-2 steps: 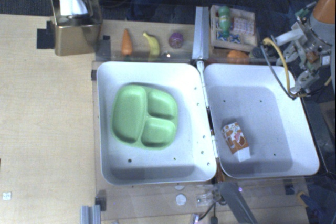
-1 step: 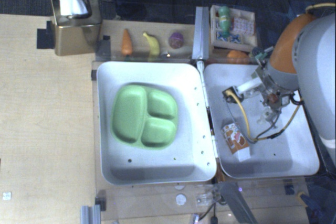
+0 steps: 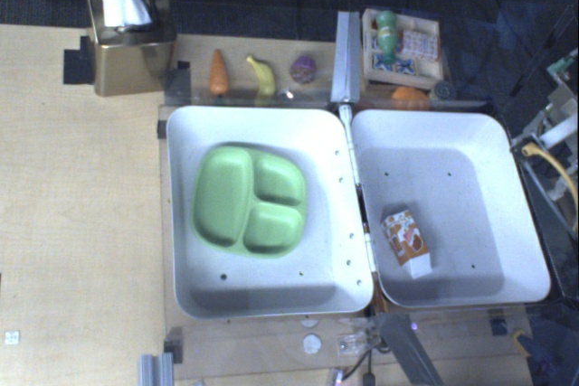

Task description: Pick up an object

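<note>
White shallow left bin (image 3: 194, 285) holds a pale green three-compartment plastic tray (image 3: 251, 201) at its centre. The matching right bin (image 3: 457, 181) holds a small brown-and-white carton (image 3: 407, 241), lying askew toward 7 o'clock. The claw's state cannot be told.

Mostly plastic and light wood here, nothing very shiny

Both bins, the left bin (image 3: 181, 194) and the right bin (image 3: 507, 185), look like smooth white plastic with a soft sheen, and the green tray (image 3: 249, 199) in the left one is matt plastic too. The small box (image 3: 406, 241) looks like printed cardboard. The tabletop (image 3: 81, 221) reads as pale, matt wood. The carrot (image 3: 217, 73), banana (image 3: 262, 75) and purple piece (image 3: 303, 69) look like smooth plastic toy food.
</note>
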`<state>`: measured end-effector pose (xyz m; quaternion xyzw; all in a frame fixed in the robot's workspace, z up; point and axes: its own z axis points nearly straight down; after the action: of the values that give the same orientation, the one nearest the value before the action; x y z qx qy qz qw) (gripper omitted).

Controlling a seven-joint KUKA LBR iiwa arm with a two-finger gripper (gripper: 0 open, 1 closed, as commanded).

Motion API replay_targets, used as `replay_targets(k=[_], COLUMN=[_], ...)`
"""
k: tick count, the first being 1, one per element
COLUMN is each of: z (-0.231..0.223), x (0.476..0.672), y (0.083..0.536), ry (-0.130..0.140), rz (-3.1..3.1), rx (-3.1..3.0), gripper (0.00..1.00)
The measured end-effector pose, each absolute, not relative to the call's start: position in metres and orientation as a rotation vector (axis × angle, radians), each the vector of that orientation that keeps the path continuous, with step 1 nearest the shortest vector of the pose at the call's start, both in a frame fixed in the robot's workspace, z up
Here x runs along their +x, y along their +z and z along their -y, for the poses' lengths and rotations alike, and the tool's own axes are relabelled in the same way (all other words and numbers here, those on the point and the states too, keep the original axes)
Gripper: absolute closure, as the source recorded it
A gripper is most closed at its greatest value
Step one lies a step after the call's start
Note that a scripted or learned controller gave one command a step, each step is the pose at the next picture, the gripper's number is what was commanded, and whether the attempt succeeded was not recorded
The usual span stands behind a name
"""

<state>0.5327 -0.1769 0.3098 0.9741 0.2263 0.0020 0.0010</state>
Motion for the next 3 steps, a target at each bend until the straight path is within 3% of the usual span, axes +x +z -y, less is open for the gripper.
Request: replay_targets(k=[1,2,3], z=[0.142,0.096,0.092], x=[0.525,0.561,0.625], y=[0.179,0.087,0.086], ry=[0.002,0.010,0.008], rz=[-0.770,-0.652,-0.497], rx=[3.046,3.073,3.101], gripper=[0.00,0.00,0.00])
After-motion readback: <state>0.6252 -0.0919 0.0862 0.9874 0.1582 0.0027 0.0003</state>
